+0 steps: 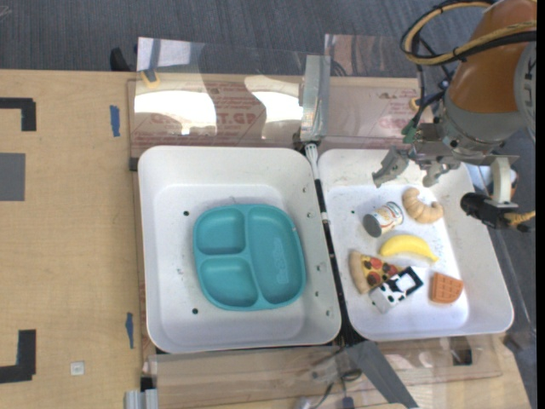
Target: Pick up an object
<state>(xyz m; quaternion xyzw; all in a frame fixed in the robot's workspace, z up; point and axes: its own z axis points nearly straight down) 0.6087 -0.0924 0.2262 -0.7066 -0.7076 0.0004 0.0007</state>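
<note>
Croissant (423,205) lay just below the open, empty gripper (410,169).

Its long axis ran from upper left to lower right, one tip toward the fingers (386,168). Further below sat a banana (409,246), a can (384,219) lying probably on its side, a pizza slice (367,271) and a waffle (445,288), all in the right bin (490,312).

Arm (490,75): grey body, broad orange band above wrist. Black and yellow cables (434,28) looped at 11 o'clock of band. Gripper (413,170): grey metal fingers.
</note>
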